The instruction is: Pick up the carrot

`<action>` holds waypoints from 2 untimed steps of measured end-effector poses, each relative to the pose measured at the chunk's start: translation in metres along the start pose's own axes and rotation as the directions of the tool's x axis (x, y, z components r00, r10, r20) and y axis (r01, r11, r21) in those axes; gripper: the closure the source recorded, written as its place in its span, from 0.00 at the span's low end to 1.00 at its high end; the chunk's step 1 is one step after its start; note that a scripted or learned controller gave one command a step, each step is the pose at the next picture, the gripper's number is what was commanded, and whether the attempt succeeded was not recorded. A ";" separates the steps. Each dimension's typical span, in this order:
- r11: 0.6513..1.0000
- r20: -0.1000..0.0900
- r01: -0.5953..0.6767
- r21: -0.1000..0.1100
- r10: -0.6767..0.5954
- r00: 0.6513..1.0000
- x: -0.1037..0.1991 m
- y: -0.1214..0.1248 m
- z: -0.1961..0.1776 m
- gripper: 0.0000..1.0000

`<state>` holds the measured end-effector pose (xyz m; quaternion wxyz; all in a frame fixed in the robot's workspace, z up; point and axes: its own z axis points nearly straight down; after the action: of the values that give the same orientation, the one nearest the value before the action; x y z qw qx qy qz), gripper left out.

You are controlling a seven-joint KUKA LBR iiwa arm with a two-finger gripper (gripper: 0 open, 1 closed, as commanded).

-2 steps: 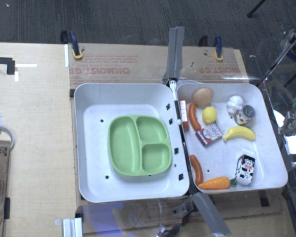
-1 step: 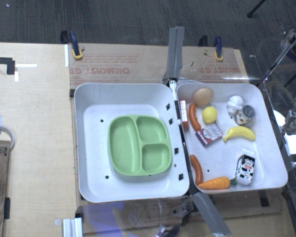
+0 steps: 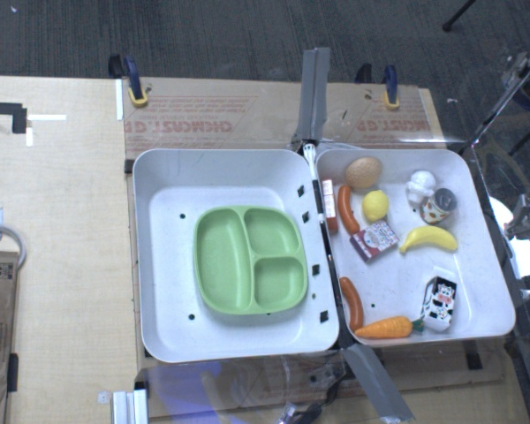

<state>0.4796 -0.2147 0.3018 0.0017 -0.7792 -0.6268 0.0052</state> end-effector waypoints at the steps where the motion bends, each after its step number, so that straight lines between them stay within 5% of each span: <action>1: 1.000 0.002 0.002 0.002 -0.002 1.000 0.000 0.001 -0.008 1.00; 2: 1.000 0.003 0.004 0.004 -0.004 1.000 0.000 0.001 -0.016 1.00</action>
<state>0.4810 -0.2151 0.3177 0.0024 -0.7779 -0.6283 0.0077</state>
